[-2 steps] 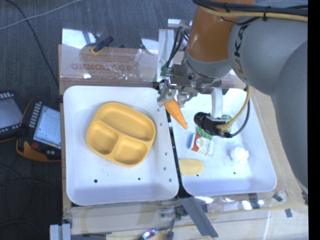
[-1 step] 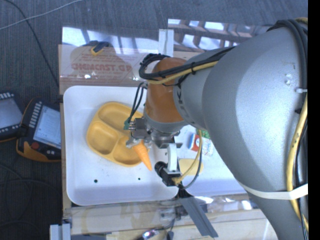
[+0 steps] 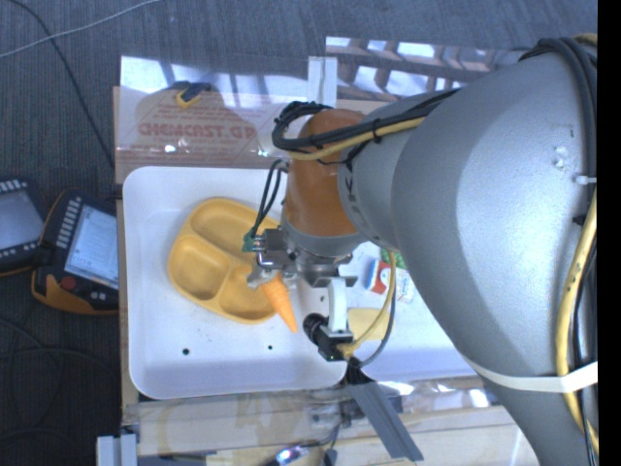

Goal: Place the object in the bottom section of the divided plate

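Arm [image 3: 485, 192] above carrot [image 3: 281, 302], tip lower-right.

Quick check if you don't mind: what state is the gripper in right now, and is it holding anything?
Gripper: closed on the orange carrot, held over the near edge of the yellow divided plate in the left white bin.

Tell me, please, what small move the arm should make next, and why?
Probably a short shift left over the divided plate's bottom section before release. The orange carrot hangs beneath the gripper at the yellow plate's right edge, its tip pointing past the rim over the white bin.
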`<state>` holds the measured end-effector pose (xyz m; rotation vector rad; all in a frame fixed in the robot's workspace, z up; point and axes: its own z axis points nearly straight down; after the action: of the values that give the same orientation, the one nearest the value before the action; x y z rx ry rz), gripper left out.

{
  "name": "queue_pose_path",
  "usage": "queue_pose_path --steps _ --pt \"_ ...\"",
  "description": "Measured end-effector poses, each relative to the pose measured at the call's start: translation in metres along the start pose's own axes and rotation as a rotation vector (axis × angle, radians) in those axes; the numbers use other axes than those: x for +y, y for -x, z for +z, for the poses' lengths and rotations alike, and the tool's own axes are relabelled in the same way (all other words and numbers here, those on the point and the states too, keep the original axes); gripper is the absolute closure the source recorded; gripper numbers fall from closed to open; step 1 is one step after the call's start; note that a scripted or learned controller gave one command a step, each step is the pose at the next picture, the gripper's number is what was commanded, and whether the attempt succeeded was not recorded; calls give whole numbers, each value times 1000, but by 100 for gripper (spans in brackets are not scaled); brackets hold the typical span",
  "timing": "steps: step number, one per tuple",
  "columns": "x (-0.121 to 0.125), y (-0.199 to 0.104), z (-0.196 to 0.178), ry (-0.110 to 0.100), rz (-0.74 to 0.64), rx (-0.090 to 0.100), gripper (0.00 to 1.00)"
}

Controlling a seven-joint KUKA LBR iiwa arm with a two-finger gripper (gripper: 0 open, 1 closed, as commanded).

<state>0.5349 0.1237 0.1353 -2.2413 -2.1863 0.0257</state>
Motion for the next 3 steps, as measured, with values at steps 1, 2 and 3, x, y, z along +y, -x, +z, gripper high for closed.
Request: queue_pose_path --steps 1,2,3 --pt "-43 0 13 13 65 1 100" --pt "-5 -44 -19 9 252 -1 100" --pt "-5 -44 -19 10 253 -1 0"
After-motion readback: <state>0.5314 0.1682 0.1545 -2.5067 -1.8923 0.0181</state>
